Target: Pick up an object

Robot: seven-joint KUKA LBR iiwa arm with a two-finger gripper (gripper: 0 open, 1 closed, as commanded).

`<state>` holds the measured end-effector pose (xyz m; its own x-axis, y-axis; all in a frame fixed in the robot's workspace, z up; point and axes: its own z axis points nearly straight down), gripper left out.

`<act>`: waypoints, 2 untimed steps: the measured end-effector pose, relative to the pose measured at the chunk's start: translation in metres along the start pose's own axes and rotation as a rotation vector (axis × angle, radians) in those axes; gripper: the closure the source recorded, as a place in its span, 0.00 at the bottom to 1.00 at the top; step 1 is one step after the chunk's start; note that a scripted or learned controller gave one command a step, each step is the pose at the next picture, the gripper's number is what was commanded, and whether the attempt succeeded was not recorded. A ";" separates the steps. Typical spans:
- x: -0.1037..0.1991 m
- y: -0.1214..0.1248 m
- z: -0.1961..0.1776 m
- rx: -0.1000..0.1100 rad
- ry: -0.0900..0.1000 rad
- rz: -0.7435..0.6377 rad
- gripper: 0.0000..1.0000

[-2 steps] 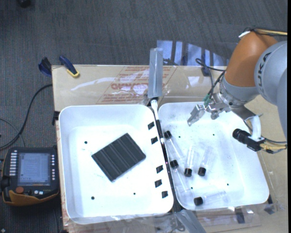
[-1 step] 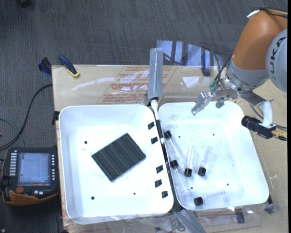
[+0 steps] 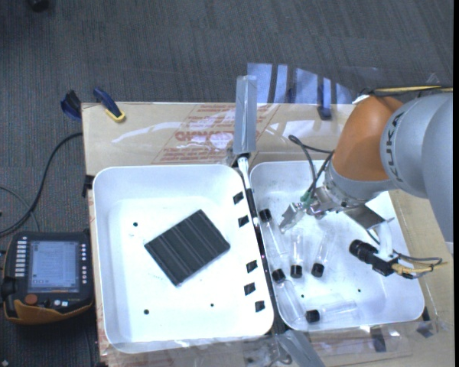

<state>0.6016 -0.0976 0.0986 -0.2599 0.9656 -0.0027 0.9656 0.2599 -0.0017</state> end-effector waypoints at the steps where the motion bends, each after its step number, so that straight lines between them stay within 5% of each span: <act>1: -0.035 0.035 -0.039 -0.004 0.003 -0.040 0.00; 2: -0.002 0.044 0.010 -0.002 0.000 -0.100 0.00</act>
<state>0.6444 -0.0880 0.0882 -0.3552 0.9348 -0.0021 0.9348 0.3552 0.0000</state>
